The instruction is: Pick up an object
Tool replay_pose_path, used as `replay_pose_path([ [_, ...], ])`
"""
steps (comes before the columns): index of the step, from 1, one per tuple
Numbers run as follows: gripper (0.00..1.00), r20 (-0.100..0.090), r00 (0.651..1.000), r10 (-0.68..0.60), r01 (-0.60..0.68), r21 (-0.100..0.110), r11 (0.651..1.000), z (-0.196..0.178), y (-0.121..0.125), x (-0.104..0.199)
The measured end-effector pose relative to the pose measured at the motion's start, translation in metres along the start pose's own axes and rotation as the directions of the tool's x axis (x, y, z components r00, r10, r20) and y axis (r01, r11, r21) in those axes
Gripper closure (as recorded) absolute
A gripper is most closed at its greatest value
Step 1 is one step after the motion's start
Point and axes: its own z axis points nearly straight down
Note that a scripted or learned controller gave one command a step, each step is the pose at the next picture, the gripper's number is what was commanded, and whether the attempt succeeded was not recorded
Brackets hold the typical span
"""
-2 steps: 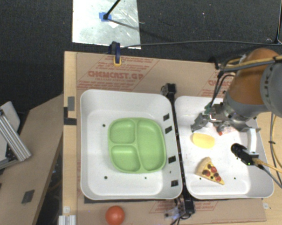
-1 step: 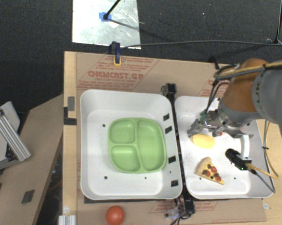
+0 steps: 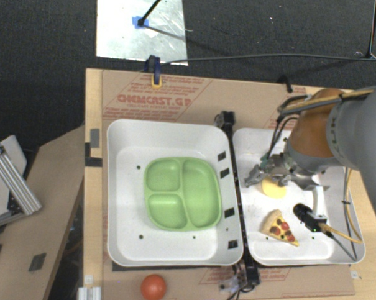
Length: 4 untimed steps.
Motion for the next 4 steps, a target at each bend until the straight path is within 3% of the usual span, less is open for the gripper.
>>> replay_pose_path([
  [1, 1.00, 0.001, 1.000, 0.000, 0.000, -0.005, 1.000, -0.013, 0.002, -0.001],
  [3, 1.00, 0.000, 1.000, -0.002, 0.002, -0.003, 1.000, -0.106, -0.001, 0.002],
  [4, 1.00, 0.000, 1.000, -0.003, 0.003, -0.005, 1.000, -0.158, 0.011, 0.000],
])
